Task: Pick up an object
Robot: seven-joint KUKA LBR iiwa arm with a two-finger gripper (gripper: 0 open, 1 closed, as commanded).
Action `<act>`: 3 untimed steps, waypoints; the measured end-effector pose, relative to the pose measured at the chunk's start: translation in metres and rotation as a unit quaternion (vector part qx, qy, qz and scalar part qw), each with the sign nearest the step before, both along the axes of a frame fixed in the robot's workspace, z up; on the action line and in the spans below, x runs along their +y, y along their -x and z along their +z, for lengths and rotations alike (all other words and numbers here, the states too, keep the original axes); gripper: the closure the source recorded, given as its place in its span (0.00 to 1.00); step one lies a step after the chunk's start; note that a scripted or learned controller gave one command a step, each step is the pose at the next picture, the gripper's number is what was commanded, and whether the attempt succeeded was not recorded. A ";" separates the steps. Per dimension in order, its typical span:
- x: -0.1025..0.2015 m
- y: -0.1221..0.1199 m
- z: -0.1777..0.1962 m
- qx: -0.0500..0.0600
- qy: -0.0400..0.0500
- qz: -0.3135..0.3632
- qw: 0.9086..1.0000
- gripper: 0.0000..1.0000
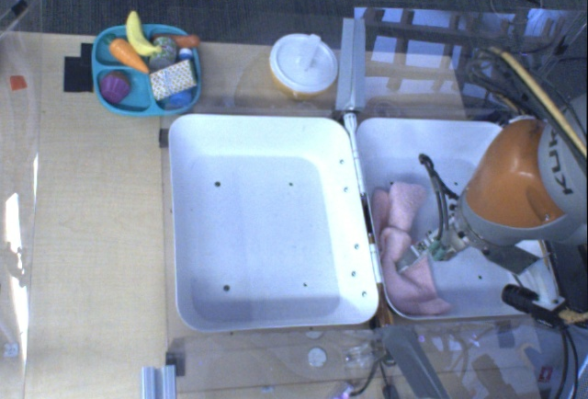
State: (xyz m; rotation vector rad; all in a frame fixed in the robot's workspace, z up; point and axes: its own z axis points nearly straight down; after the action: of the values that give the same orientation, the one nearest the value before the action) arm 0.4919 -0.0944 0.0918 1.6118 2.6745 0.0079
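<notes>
A crumpled pink cloth [401, 241] lies along the left side of the right white bin [459, 142]. My gripper [416, 256] reaches in from the right, low over the cloth's lower half and touching it. The orange band of the arm [514, 176] sits just behind it, over the bin's right part. The fingertips are small and partly buried against the fabric.
The left white bin [266, 221] lies beside the right one. At the back left stands a blue tray [145, 71] with toy food, and a white lidded bowl [304, 63] sits behind the bins. Cables and a metal frame crowd the right.
</notes>
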 end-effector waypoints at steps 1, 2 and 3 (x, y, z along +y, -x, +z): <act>-0.034 -0.045 -0.001 0.001 -0.002 -0.037 0.999 0.00; -0.034 -0.048 0.012 -0.004 -0.001 -0.036 0.999 1.00; -0.034 -0.048 0.012 -0.004 -0.001 -0.036 0.999 0.00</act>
State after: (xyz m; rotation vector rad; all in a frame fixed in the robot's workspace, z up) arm 0.5394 -0.1282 0.1038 1.7042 2.6101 0.0160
